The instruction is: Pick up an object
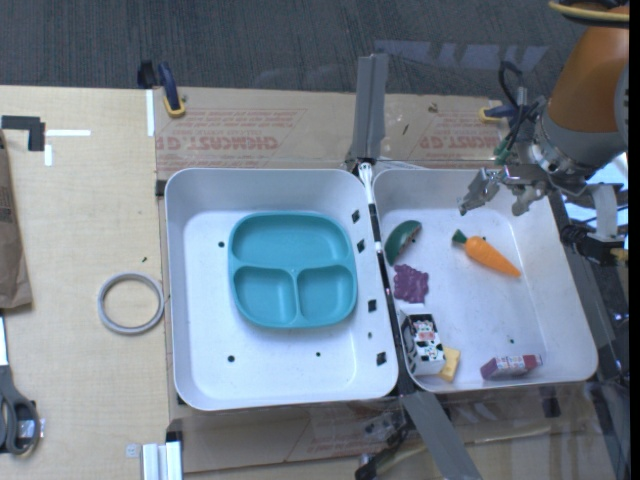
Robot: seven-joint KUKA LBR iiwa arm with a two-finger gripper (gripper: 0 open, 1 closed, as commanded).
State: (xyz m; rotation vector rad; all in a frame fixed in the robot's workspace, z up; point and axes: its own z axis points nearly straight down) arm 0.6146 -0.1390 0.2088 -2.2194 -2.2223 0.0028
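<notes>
Gripper (497, 192): upper right of frame, over the right bin's (560, 368) far edge, fingers spread, nothing between them. Toy carrot (489, 254): just below the gripper, on the bin floor, apart from it. Green piece (403, 238), purple piece (411, 284): bin's left side. Spotted carton (424, 344), yellow block (450, 365), red packet (511, 366): bin's lower edge. Teal divided plate (294, 269): centre of left bin (200, 368). Tape ring (130, 302): far left, on bench.

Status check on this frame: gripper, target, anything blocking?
Gripper open, holding nothing, above right bin's far edge. Toy carrot nearest, lying just below it, untouched. Nothing between gripper and carrot.
</notes>
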